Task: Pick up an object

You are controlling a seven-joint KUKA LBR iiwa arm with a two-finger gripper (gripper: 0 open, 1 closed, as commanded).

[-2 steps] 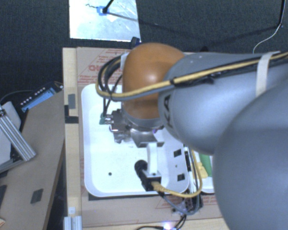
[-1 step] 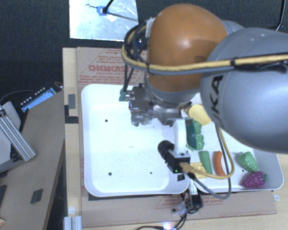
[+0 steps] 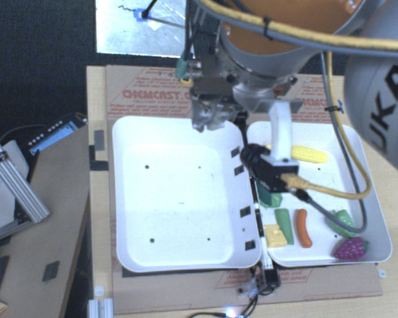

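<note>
I find the left bin [image 3: 172, 197] on the desk's left half. The tool [image 3: 209, 114] hangs over that bin's far right corner; I cannot tell whether it is open or closed. The pickable toys lie in the right bin [image 3: 375, 230]: cheese piece [image 3: 274, 235], corn cob [image 3: 308, 154], and purple grapes [image 3: 350, 248] at its near right corner. I judge they are spread apart so that one can be grasped alone.

The arm [image 3: 285, 18] is cut off by the top and right edges. The tool [image 3: 209, 119] is blurred, and its outline is not made out. The back of the right bin [image 3: 331, 171] is covered by the arm. The left end of the corn [image 3: 310, 155] is hidden by robot parts. A dark green piece [image 3: 272, 197] is half covered, so its kind cannot be told.
</note>
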